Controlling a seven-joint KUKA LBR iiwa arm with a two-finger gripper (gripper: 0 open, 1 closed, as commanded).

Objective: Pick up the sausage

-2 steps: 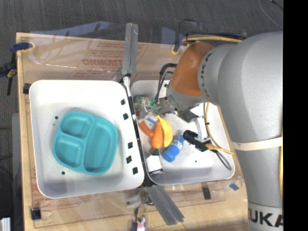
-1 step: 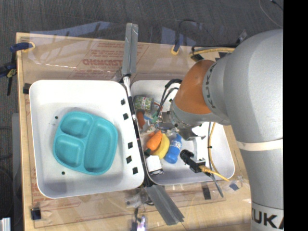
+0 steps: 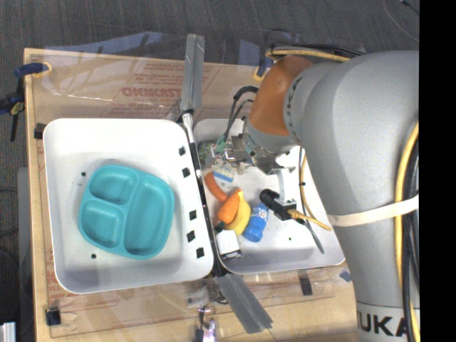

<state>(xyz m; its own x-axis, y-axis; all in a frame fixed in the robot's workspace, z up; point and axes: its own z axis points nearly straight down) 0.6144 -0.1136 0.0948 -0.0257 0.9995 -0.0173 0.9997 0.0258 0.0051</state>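
Reaching in from the right, the big grey arm (image 3: 356, 155) is smooth and round, with a shiny orange band (image 3: 274, 105) near its end. It bends down over the right bin (image 3: 285, 258) and hides a lot of that bin's back and right side. The gripper (image 3: 226, 154) hangs low at the back left of this bin. It is small and mixed up with wires and bits of green, so I cannot tell if it is open or closed.

The sausage (image 3: 212, 186) lies in the right bin, just in front of the gripper and close to the bin's left wall. It is orange-red, smooth and a little bent. Its top end is very near the gripper, but I cannot tell if they touch.

Just in front of the sausage is an orange thing (image 3: 229, 206) with a pointy shape, touching a curved yellow banana (image 3: 242, 218). A small blue bottle (image 3: 255, 226) leans beside the banana. A white block (image 3: 228, 244) sits at the front left; its dark side is hard to make out.

The left bin (image 3: 64, 141) is white with round corners. In it lies a smooth teal plate (image 3: 127, 211) with three dips.

Both bins sit on a brown desk (image 3: 92, 77) with a clear, shiny cover.
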